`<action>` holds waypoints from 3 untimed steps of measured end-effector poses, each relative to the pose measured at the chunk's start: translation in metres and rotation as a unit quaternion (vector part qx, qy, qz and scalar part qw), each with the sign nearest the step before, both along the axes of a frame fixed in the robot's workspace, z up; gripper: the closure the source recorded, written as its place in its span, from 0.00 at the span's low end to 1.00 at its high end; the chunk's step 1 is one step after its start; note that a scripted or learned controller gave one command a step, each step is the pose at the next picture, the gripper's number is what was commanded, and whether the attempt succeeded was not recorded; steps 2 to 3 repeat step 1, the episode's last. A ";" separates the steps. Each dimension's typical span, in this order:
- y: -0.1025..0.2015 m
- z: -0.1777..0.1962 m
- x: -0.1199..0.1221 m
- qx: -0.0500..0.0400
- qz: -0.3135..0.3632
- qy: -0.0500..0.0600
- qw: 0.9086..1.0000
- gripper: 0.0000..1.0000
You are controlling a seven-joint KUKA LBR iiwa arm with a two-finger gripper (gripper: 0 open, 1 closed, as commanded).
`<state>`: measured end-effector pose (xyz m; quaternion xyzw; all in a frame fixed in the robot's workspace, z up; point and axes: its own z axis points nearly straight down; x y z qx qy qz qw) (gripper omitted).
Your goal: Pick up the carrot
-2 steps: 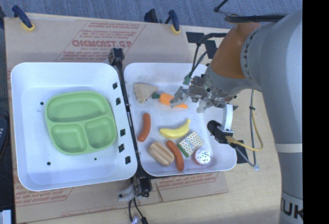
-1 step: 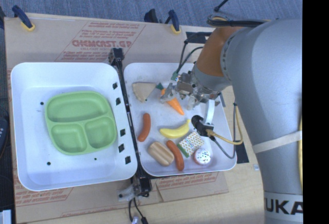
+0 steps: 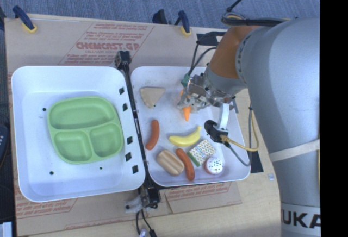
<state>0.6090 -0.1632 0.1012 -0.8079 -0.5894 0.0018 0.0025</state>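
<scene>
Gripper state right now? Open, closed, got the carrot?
Gripper: down over the carrot in the right bin; cannot be told whether it is open, closed or gripping.

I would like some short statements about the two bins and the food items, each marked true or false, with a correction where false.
1. The green plate lies in the left bin. True.
2. The banana lies on the green plate. False: it lies in the right bin.
3. The gripper is over the right bin, at the carrot. True.
4. The hot dog lies at the far edge of the right bin. False: it lies near the front edge.
</scene>
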 end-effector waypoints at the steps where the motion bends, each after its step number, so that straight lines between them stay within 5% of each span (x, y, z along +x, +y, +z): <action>1: 0.067 0.088 0.006 0.000 -0.014 -0.001 1.000 1.00; 3: 0.067 0.088 0.006 0.000 -0.014 -0.001 1.000 1.00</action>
